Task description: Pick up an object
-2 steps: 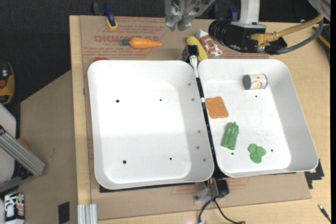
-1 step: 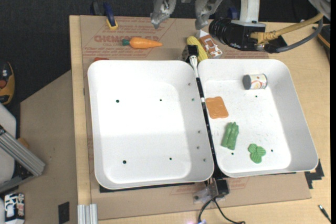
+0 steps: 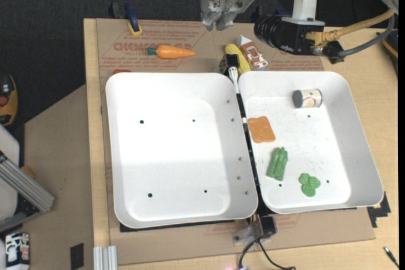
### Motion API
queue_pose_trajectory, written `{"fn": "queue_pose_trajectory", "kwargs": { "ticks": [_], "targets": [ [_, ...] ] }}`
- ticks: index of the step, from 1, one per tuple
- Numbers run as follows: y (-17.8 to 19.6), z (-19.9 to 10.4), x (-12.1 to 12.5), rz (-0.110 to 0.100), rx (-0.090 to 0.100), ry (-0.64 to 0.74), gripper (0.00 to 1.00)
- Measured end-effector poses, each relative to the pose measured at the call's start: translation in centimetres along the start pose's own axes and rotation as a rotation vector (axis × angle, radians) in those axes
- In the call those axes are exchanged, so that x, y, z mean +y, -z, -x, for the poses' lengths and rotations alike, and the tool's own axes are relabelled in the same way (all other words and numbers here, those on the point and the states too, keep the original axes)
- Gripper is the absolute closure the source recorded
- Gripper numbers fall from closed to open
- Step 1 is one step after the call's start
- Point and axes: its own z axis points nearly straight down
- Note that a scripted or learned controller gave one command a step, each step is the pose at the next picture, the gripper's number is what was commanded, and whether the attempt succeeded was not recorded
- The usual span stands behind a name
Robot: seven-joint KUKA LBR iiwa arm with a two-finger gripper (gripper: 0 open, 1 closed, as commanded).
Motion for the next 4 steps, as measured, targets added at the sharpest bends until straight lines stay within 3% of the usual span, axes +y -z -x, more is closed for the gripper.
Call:
{"fn": "queue_pose_trajectory", "kwargs": {
  "ticks": [1,2,3,4],
  "targets": [
    [-1.1,-2.2,-6.8,-0.006,0.000,0.003,1.00],
    [-1.1,-2.0,-6.5,-0.004,-0.001,-0.001,0.00],
    [0.0,-2.1,-6.5,-0.001,0.000,0.000,1.00],
    [-0.1,-2.1,-6.5,-0.002,0.000,0.000,0.00]
  ]
}}
